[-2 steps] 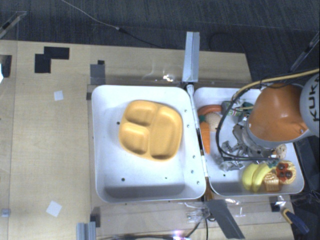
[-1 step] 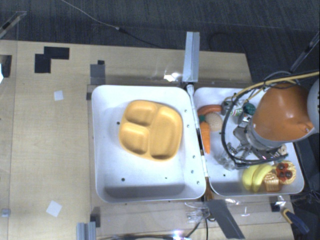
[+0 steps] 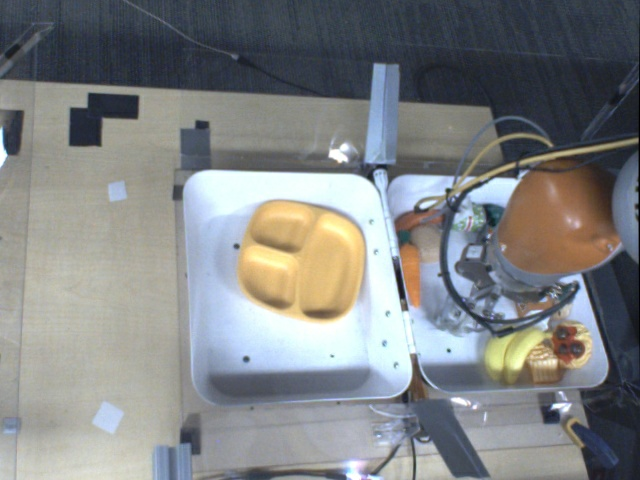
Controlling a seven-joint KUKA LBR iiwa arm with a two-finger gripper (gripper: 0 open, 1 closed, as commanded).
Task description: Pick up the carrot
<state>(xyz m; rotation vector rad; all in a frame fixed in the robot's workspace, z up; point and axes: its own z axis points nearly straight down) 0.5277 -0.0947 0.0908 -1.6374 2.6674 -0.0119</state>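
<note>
Carrot (image 3: 410,273) lies just left of the gripper (image 3: 462,313), against the bin wall (image 3: 405,313); its grip state I cannot tell

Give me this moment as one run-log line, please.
arm: over right bin | carrot: lying by right bin's left wall, not held | yellow tray: in left bin
</note>
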